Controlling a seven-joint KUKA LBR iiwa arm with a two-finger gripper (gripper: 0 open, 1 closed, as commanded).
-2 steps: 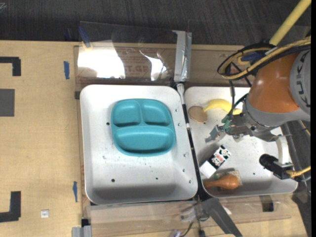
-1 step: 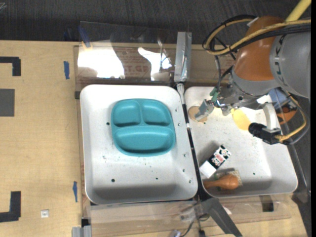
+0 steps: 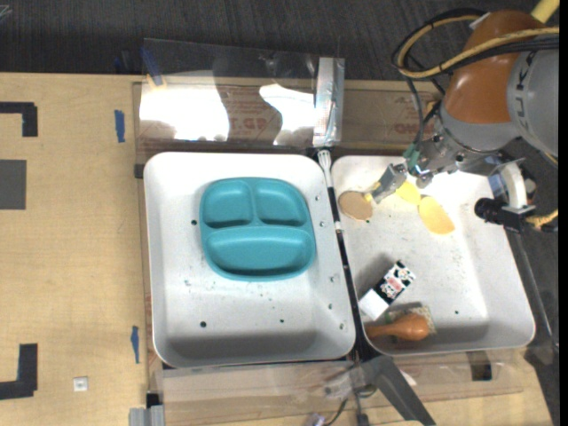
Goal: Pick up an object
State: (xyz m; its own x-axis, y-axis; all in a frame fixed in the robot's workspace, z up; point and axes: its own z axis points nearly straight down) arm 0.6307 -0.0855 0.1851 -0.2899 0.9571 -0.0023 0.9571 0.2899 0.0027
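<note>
the claw (image 3: 383, 187) reaches into the right bin (image 3: 497, 318), its tip just beside a tan disc (image 3: 356, 205); whether it is open cannot be told. a yellow piece (image 3: 435, 214) lies near. a teal tray (image 3: 257, 227) sits in the left bin (image 3: 169, 309).

Bright overhead light; strong glare on the clear plastic sheet (image 3: 235, 105) at far left. Soft shadows inside bins. Slightly grainy, mostly sharp.
</note>
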